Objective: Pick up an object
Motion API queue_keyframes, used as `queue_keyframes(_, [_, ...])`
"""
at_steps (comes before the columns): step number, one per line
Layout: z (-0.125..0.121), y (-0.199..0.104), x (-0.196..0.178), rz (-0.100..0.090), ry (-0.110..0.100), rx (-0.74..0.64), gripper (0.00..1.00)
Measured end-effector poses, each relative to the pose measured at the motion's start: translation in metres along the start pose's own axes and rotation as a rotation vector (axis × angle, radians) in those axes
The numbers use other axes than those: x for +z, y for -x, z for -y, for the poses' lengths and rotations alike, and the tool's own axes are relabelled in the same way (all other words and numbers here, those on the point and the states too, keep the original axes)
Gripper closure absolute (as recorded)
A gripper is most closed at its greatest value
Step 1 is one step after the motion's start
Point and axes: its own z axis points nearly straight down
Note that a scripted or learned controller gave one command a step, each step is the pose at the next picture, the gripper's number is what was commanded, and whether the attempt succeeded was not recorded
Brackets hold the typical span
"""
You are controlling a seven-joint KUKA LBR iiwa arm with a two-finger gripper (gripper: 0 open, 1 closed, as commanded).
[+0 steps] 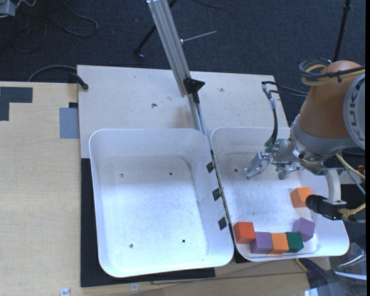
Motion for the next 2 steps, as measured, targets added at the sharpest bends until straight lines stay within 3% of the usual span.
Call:
queue_keyframes(1, [0.015, 0.085, -0.040, 0.004, 0.002, -0.001, 0.00])
queue_keyframes(2, [0.003, 0.105, 0.087, 0.001, 0.003, -0.009, 0.00])
